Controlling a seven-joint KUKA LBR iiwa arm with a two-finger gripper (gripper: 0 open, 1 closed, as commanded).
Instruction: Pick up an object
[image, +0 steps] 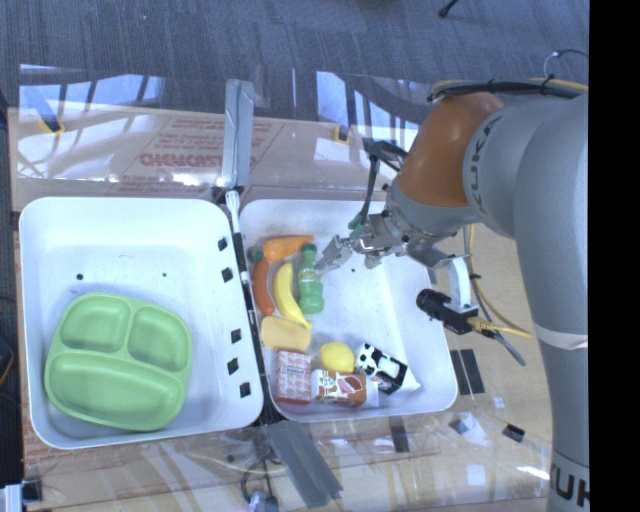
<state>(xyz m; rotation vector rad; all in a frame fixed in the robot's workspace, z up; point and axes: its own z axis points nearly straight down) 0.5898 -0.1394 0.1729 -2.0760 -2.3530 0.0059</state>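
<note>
Gripper (340, 252) low in the right bin (425, 385), fingers look spread with nothing between them, tips just beside the green bottle (310, 285) at about 9 o'clock of them. Banana (288, 293) and carrot (283, 247) touch the bottle (tight cluster). No grasp yet; closing and lifting remain.
</note>
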